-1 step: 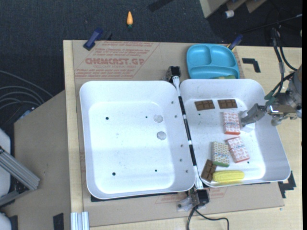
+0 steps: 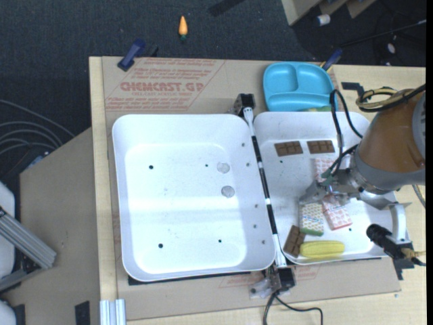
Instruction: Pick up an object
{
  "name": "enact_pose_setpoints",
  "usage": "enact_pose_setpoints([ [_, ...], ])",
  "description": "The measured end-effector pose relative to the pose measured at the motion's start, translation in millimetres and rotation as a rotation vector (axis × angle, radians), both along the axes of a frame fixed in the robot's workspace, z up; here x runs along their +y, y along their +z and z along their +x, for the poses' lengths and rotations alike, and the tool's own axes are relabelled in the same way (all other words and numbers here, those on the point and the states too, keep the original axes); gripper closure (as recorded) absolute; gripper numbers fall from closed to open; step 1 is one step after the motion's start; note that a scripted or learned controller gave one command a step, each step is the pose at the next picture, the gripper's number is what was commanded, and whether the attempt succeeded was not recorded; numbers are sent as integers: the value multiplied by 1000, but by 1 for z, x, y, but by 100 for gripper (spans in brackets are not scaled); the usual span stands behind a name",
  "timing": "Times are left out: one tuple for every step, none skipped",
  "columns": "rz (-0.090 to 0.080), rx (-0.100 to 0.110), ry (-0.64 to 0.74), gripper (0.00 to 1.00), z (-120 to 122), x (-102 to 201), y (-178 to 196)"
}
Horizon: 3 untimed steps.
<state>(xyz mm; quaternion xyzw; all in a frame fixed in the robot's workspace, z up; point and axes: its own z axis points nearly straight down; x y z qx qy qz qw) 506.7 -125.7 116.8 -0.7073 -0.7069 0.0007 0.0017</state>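
Claw [image 2: 329, 189] hangs low in the right bin [image 2: 284, 124] over patterned packets [image 2: 336, 215], seemingly lined up to grasp one. Whether it is open or closed, I cannot tell.

arm [image 2: 392, 147]: fat orange band, grey collar below; black cable looped alongside; metallic gripper [image 2: 329, 187] hardware at tip
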Motion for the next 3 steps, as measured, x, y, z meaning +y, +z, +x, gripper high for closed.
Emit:
enact_pose_setpoints([
  [-1,-3,2,0,48,23,-33],
  [-2,-5,1,0,125,16,-32],
  [-2,-4,2,0,160,12,-32],
])
